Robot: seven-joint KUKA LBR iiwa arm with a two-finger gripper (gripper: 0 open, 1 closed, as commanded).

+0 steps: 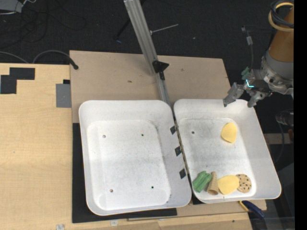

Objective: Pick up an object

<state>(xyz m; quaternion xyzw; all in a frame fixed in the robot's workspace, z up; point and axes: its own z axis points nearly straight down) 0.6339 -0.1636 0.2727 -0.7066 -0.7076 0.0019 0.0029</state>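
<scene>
My gripper hangs over the far rim of the right bin, its two fingers spread open with nothing between them. In that bin a yellow lemon-shaped piece lies a short way in front of the gripper. Along the bin's near side sit a green ridged piece, a tan cone-like piece, a second yellow piece and a round cookie, all close together.
The left bin stands beside the right one, joined by black clips along the shared rim. A slanted metal rail rises behind the bins. A light wooden table lies to the left.
</scene>
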